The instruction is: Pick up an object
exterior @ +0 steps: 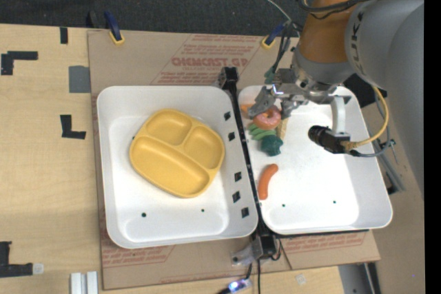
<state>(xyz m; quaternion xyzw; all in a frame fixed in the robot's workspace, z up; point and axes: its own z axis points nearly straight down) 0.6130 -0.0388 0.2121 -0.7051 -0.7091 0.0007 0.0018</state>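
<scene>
My gripper (274,105) hangs over the far left part of the right bin (344,210), its fingers spread just above a pink ring-shaped toy (266,120). Nothing sits between the fingers. A green toy (270,144) lies directly in front of the pink one. An orange sausage-shaped toy (266,180) rests nearer the front of the same bin. A small orange piece (246,109) peeks out by the divider beside the gripper.
A yellow compartment plate (178,151) lies in the left bin (117,217). A black divider strip (238,148) with clips runs between the bins. The arm's grey body and a black cable fitting (327,138) overhang the right bin's far right side.
</scene>
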